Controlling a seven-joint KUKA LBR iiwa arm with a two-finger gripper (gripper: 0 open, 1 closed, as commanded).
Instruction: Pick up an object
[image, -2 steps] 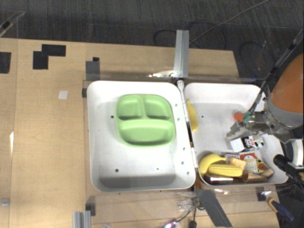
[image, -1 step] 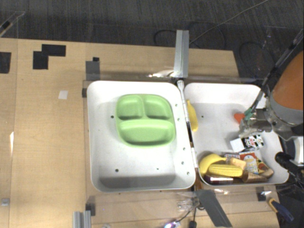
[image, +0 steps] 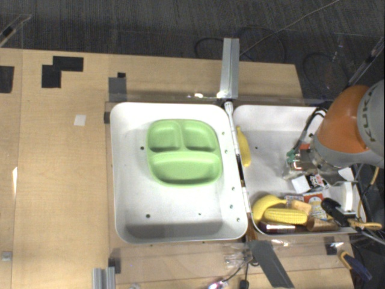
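The gripper (image: pixel 299 169) is hovering low in the right bin (image: pixel 264 131), its grip state impossible to tell, nothing visibly lifted, while the corn (image: pixel 284 215) is lying nearby, unpicked.

The jaws (image: pixel 299 168) hang above the right bin (image: pixel 264 131), near a banana (image: pixel 264 205).

— What do we count on the surface (image: pixel 60 179)?

— We count two white bins: the left bin (image: pixel 123 221) and the right bin (image: pixel 264 122). We see one green divided plate (image: pixel 183 151), with three compartments.

— And the yellow things?

— We make out one banana (image: pixel 264 205), one corn cob (image: pixel 284 215), and one yellow piece (image: pixel 243 148) by the divider. The remaining pile is too jumbled for us to count.
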